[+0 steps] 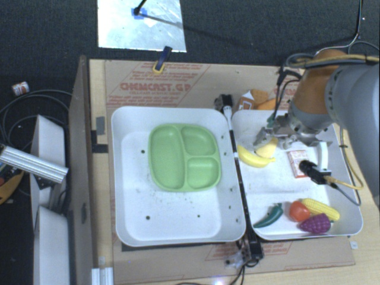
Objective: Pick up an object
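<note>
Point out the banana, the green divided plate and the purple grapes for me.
banana (252, 158): camera view, middle of its curved yellow body.
green divided plate (166, 159): camera view, floor of its large left compartment.
purple grapes (316, 224): camera view, centre of the bunch.

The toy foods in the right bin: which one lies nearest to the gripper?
The banana, by the bin's left wall just under the gripper. The tomato, corn, grapes and green pepper lie along the near edge.

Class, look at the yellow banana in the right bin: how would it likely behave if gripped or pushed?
The banana looks like smooth plastic, so it may slip. Its curved shape would probably pivot or rock rather than slide straight. It seems rigid and light.
</note>
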`<state>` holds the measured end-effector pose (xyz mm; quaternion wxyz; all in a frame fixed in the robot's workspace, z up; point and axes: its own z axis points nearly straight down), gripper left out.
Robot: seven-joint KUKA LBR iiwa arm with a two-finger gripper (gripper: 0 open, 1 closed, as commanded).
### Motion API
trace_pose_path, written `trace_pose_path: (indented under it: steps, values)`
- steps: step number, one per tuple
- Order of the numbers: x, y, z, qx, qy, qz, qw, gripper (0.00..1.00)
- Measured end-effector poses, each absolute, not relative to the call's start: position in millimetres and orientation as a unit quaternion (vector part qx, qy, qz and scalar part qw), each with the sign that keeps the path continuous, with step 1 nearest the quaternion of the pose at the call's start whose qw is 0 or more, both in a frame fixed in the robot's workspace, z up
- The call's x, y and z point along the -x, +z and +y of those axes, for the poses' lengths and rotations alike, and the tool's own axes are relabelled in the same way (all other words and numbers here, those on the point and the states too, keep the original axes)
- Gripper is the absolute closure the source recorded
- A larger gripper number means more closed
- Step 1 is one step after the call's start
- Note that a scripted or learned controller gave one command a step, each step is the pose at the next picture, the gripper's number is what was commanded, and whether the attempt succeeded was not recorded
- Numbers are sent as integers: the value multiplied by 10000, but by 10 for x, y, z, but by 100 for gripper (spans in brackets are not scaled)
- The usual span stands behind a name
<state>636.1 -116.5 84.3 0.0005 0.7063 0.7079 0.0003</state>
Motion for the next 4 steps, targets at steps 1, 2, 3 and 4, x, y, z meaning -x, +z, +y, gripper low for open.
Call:
trace_pose_path:
  steps: [1, 2, 3, 4]
  values:
    - [-6376, 960, -1168, -7059, 17, 7083, 20, 100]
    - [-6376, 958, -1167, -7058, 17, 7084, 19, 0]
    - [-6335, 847, -1317, -7069, 2, 7073, 10, 0]
    - [-6355, 972, -1308, -7064, 23, 7078, 30, 100]
